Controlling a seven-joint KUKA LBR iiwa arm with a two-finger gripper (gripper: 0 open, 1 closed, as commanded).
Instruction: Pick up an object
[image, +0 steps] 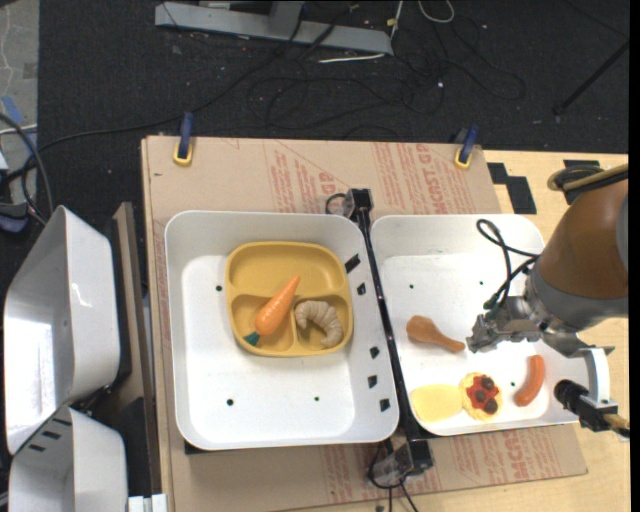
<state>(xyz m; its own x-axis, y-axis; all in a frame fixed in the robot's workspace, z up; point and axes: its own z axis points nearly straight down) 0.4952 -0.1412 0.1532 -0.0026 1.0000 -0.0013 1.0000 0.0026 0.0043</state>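
In the right bin (440, 250) lie a brown chicken drumstick (434, 334), an orange sausage (530, 381) and a flat yellow piece with a red and black berry cluster (482, 394) on it. My gripper (487, 333) hangs low over this bin, just right of the drumstick's thin end and above the berry piece. Dark cables and the wrist housing hide its fingers. The left bin (200, 390) holds a yellow divided plate (250, 265) with an orange carrot (277, 306) and a pale shrimp (321, 319) in its compartments.
The grey and orange arm (590, 260) fills the right edge above the right bin. A black divider with clips (375, 300) runs between the bins. White containers (55, 320) stand off the bench at the left.
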